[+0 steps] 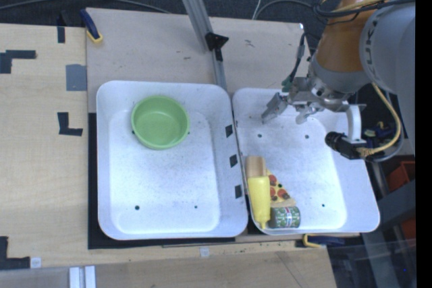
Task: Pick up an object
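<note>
Gripper (288, 109), jaws spread and grasping nothing, hovers over the upper part of the right bin (337, 165). The yellow bottle (258, 197) lies toward lower left of the jaws, at the bin's bottom-left corner, long axis running up-down in frame.

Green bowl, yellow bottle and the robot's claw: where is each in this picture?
green bowl (160, 121): camera view, the middle of its inside, in the left bin.
yellow bottle (258, 199): camera view, its body, in the right bin.
gripper (286, 108): camera view, midway between its open fingertips.
</note>
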`<move>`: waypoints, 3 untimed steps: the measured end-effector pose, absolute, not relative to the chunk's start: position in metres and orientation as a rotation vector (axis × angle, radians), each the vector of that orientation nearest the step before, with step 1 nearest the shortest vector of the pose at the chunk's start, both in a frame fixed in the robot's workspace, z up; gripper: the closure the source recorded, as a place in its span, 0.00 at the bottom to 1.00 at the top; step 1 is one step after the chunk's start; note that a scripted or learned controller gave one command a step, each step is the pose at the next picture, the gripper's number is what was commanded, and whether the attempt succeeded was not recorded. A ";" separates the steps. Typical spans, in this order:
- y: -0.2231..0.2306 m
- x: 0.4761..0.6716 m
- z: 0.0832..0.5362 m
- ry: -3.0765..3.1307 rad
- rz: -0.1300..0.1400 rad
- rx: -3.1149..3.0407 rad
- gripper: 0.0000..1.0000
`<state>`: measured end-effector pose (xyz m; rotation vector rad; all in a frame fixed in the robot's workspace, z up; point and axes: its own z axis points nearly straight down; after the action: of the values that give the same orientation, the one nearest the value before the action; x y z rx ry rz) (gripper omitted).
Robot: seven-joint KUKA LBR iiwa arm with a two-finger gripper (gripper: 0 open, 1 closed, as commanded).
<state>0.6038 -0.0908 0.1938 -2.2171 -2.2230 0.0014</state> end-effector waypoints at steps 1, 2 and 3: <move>-0.091 0.604 0.194 -2.223 0.001 -2.217 0.00; -0.091 0.610 0.147 -2.221 0.008 -2.216 0.00; -0.090 0.608 0.093 -2.219 0.009 -2.216 0.00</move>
<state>0.6077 -0.0901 0.0926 -2.2160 -2.2194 0.0091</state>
